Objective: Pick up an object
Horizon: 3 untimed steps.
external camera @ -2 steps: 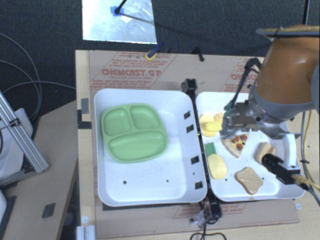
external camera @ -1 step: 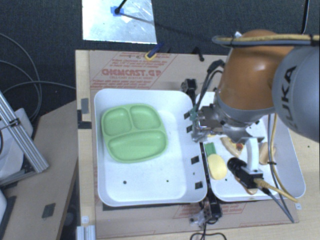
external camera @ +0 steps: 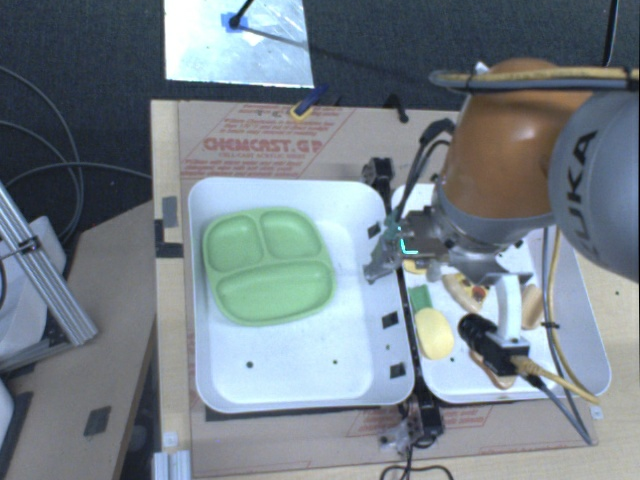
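Observation:
A light green divided plate (external camera: pixel 268 265) lies in the left bin (external camera: pixel 290 383), toward its far left. In the right bin (external camera: pixel 590 363) a yellow rounded object (external camera: pixel 434 334) rests near the dividing wall, with a small green piece (external camera: pixel 420 296) just beyond it. A tan and red item (external camera: pixel 466 289) and a brownish one (external camera: pixel 530 304) lie partly under the arm. My gripper (external camera: pixel 385 260) hangs low at the wall between the two bins, just left of the green piece. The grey and orange wrist hides much of the right bin.
Another brown item (external camera: pixel 499 370) shows at the right bin's near side. The bins sit on a cardboard sheet (external camera: pixel 270 143). A shiny foil square (external camera: pixel 238 28) lies on the dark floor beyond, and a metal frame (external camera: pixel 40 278) stands at far left.

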Each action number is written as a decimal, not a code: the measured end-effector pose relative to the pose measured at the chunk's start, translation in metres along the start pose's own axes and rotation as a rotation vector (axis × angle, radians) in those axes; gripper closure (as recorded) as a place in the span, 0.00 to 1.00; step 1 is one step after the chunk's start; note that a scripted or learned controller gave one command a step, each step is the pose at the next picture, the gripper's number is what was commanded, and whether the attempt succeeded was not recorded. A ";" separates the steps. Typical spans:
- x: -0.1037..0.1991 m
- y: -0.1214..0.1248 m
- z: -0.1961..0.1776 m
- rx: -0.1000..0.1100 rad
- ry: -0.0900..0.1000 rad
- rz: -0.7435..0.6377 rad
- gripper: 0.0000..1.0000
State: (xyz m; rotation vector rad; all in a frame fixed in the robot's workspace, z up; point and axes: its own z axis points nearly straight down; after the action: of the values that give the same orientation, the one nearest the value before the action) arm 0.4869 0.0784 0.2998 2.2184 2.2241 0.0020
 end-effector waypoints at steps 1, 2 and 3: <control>0.040 -0.003 0.160 0.012 -0.001 -0.001 0.00; 0.042 0.021 0.217 0.013 0.003 -0.004 0.00; 0.019 0.047 0.186 -0.018 0.006 -0.006 0.00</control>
State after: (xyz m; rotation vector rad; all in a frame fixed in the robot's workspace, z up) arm 0.5345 0.0974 0.1138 2.2052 2.2247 0.0280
